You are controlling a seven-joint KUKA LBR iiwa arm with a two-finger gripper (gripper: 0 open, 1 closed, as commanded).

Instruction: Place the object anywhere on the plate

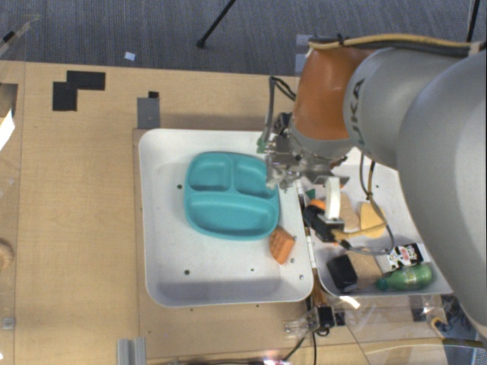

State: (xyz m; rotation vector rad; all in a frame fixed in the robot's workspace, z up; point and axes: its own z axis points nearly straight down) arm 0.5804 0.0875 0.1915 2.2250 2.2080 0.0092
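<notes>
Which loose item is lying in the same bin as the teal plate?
The orange block, just off the teal plate at its lower right corner. The other items lie in the right bin.

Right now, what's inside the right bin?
Visible in the right bin: a tan wedge, a black block, a green object and a small printed item. The arm covers the rest.

Grey carpet floor beyond light wooden bench; black stand leg.
</notes>
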